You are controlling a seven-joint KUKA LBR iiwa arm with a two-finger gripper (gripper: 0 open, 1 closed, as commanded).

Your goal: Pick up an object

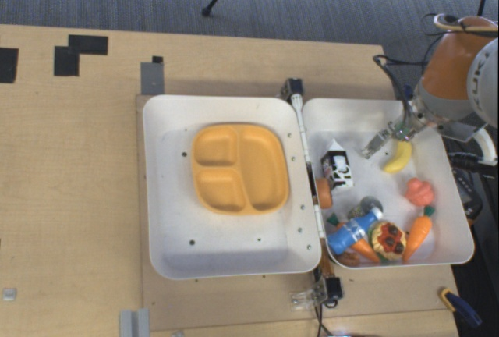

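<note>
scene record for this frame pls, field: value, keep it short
arm: enters from the view's right, over the right bin
end effector: low in the right bin, beside the banana; grasp not confirmed
banana: yellow, upper right of the right bin
milk carton: black and white, near the divider
carrot: orange, lower right of the bin
blue bottle: lying in the lower pile
left bin: holds a yellow divided plate
task state: nothing lifted yet
</note>
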